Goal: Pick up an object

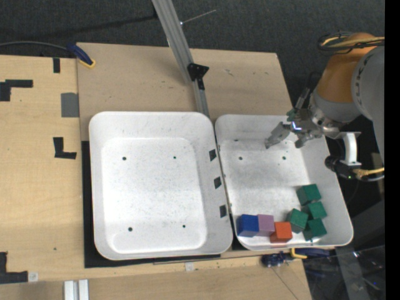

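Seven small blocks (294, 219) bunched in the right bin's (250, 167) near right corner, no long side to point, end effector (286, 134) open, holding nothing, above that bin's far end.

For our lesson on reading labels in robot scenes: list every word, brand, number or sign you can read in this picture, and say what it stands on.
None can be read. The blocks in the right bin, the left bin, the gripper and the bench bear no legible text; the black tape shapes on the bench are not letters.
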Robot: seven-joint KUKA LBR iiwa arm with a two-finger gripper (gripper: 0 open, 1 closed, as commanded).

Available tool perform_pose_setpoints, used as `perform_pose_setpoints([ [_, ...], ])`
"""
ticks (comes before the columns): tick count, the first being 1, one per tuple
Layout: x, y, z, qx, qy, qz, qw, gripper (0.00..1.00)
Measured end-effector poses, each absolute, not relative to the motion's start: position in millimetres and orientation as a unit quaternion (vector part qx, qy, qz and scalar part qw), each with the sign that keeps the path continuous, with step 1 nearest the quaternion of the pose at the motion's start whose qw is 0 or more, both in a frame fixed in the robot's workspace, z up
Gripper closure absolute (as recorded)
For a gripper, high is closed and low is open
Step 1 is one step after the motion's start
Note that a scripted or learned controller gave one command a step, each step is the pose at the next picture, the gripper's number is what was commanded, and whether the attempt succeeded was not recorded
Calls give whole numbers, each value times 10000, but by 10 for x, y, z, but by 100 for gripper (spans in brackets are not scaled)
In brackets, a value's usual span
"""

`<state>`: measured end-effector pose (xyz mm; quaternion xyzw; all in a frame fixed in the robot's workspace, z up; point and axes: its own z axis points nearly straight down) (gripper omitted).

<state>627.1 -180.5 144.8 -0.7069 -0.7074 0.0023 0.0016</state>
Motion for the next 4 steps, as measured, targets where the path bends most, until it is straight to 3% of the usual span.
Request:
perform_pose_setpoints([
  [1,6252,-1796,902,-7067,-7075,27,24,0],
  [2,6273,-1785,1039,-7060,-7082,5,7,100],
  [4,6313,-1849,2037,-7064,-7078,-15,-21,100],
])
